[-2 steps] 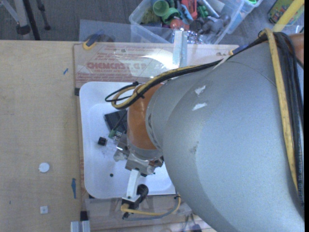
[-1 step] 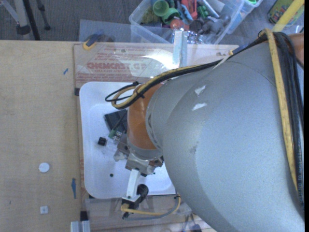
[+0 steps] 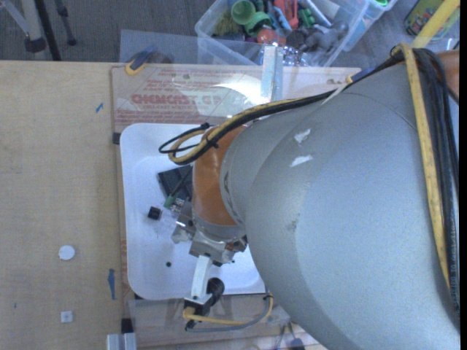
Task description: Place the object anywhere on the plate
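A white plate-like bin (image 3: 142,268) lies at the middle of the camera view. On its left part rests a small black cube (image 3: 153,213). A flat black piece (image 3: 175,182) with a green bit at its lower edge lies just above and to the right of the cube. My gripper (image 3: 188,228) hangs low over the bin, right of the cube and close to the flat piece, mostly hidden under the orange band and the wrist. A tiny dark speck (image 3: 168,264) sits on the bin floor below the cube.
The grey arm covers the right half of the view and the second bin. A clear box of colourful toys (image 3: 292,13) stands behind the bench. A clear sheet with red lettering (image 3: 182,93) lies behind the bin. A small white disc (image 3: 66,252) rests on the wooden bench at left.
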